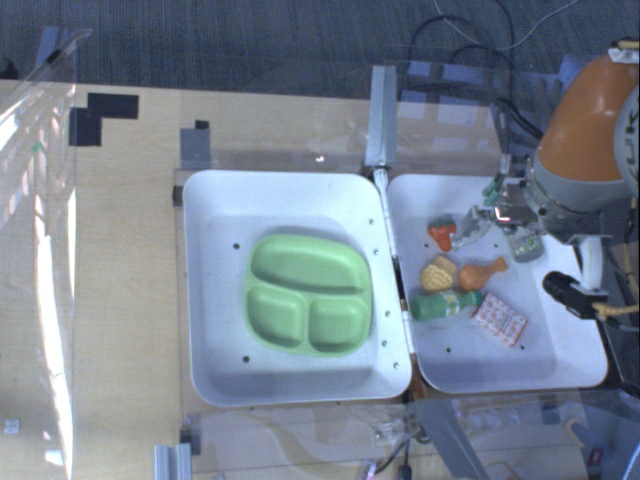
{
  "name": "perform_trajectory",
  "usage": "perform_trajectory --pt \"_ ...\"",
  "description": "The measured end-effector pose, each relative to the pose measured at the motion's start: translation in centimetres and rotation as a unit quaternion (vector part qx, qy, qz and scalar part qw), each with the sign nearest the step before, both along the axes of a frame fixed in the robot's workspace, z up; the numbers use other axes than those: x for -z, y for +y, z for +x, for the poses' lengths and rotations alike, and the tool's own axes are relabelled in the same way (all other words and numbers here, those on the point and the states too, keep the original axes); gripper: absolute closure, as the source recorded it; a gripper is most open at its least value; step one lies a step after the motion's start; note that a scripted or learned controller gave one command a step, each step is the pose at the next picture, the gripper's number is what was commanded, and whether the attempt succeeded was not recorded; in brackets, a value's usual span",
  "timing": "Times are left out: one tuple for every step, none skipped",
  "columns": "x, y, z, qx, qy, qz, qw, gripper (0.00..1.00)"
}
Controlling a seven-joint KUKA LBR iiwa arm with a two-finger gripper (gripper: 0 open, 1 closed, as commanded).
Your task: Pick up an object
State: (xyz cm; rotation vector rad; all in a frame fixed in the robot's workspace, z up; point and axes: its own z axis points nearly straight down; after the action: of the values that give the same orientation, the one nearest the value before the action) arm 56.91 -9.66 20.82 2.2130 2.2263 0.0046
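Camera view: gripper (487, 215) hovers over right bin (575, 368), grip state unclear; approach step; next, descend onto red toy (441, 235).

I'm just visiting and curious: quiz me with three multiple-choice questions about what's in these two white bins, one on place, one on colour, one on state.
1. Where does the sectioned tray lie?
A. left bin
B. right bin
C. on the bench outside

2. What colour is that tray?
A. red
B. green
C. blue

3. How does the green bottle rest?
A. upright
B. hanging from the arm
C. on its side

Answers:
1. A, it sits inside the left bin.
2. B, it is light green.
3. C, it lies flat in the right bin, below the corn.
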Motion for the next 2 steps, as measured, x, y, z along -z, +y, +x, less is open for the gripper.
perform_trajectory --pt "9.6 -3.3 0.2 -0.094 -0.005 -0.0018 0.9955 0.0" --pt "10.9 -2.3 1.1 -0.126 -0.012 -0.0034 0.9919 0.0"
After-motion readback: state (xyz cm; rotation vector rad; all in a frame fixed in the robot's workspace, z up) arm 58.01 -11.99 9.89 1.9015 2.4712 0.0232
